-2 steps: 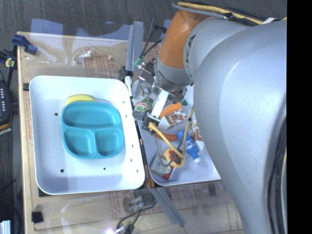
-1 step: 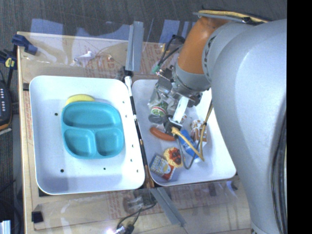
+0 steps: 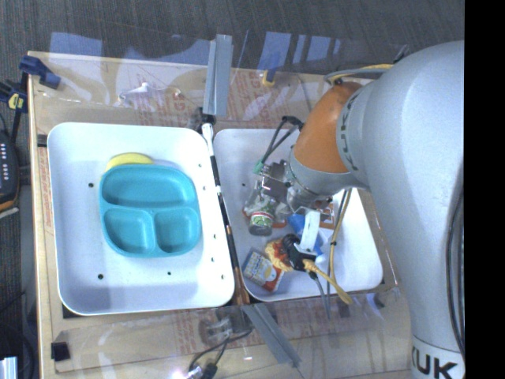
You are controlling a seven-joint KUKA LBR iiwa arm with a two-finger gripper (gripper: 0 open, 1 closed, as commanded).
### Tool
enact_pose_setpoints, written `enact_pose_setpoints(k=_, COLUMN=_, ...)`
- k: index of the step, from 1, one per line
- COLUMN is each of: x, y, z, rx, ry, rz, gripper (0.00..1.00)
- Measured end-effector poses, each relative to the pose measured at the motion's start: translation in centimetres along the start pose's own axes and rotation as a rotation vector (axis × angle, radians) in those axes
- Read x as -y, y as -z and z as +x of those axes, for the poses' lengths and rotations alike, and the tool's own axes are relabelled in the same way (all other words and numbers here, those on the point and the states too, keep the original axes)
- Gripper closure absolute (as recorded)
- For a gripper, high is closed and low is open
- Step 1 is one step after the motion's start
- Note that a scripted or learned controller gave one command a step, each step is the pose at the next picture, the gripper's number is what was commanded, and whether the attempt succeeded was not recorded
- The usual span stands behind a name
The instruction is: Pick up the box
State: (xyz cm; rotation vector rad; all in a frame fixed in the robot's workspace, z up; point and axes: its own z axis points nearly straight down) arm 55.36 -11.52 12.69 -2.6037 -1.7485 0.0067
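A small box (image 3: 259, 268) with a blue and grey face and a red edge lies flat near the front left corner of the right bin (image 3: 364, 265). My gripper (image 3: 268, 196) hangs over the middle of that bin, well behind the box. It is right above a small round can (image 3: 259, 221) with a green label. Wrist cables and the grey arm with its orange band (image 3: 323, 136) cover the back right part of the bin.
A yellow and red toy (image 3: 286, 253) and a blue and white item (image 3: 308, 231) lie just right of the box. The left bin (image 3: 67, 212) holds a teal divided tray (image 3: 150, 212) with a yellow object (image 3: 129, 159) peeking out behind it.
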Motion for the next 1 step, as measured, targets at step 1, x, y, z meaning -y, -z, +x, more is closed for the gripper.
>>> enact_pose_setpoints(k=1, x=-0.01, y=0.02, z=0.01, rx=0.0, ry=0.0, rz=-0.001, gripper=0.0)
